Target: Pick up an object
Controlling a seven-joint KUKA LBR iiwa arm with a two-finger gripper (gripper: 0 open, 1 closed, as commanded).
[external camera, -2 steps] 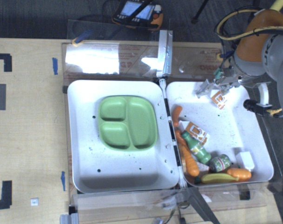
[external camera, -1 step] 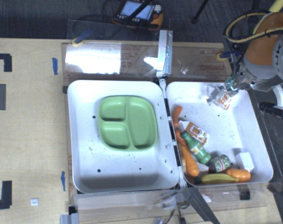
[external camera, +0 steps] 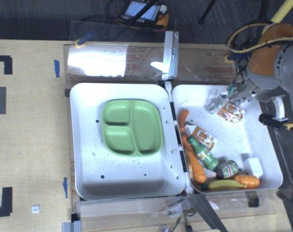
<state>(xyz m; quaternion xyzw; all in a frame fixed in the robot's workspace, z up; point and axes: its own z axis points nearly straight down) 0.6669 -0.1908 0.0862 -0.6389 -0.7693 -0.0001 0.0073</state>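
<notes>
My gripper (external camera: 217,102) hangs low over the far part of the right bin (external camera: 267,144), reaching in from the upper right. An orange and white packet (external camera: 231,112) lies just to its lower right, touching or nearly touching it; I cannot tell whether it is gripped. Toys are piled along the bin's left and near sides: a small carrot (external camera: 184,116), a printed packet (external camera: 203,137), a green bottle (external camera: 204,155), a long carrot (external camera: 196,166), a round green can (external camera: 228,168), a yellow banana (external camera: 223,184), an orange piece (external camera: 247,180) and a white block (external camera: 255,166).
The left bin (external camera: 88,168) holds a green divided plate (external camera: 132,127). A metal divider (external camera: 171,57) stands behind the seam between the bins. A handheld controller (external camera: 142,12) lies beyond the bench. The arm's grey body and orange band (external camera: 269,57) fill the upper right.
</notes>
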